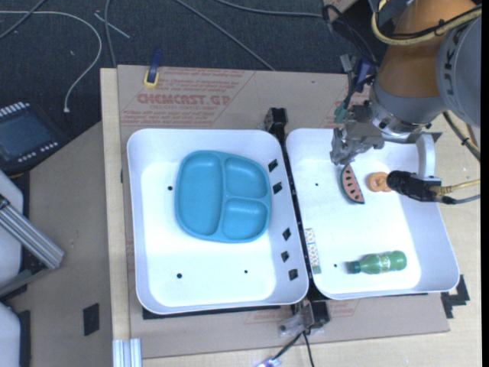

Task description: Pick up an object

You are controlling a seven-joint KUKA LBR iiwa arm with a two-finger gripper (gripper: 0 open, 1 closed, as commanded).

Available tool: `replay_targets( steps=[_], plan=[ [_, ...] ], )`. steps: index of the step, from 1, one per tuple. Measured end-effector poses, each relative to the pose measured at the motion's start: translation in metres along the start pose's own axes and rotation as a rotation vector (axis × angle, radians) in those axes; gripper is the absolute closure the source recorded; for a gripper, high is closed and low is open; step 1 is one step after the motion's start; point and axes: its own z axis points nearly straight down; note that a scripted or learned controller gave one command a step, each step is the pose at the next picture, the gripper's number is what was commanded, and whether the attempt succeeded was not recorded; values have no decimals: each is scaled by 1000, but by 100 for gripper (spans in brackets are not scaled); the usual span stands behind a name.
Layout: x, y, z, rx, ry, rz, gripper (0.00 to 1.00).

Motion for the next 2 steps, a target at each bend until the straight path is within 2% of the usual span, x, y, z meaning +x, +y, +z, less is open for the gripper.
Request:
replay_targets(
  steps=[1,2],
  plan=[
    [52,22,-4,0,1,-1,100],
    [91,46,12,1,0,1,100]
  ],
)
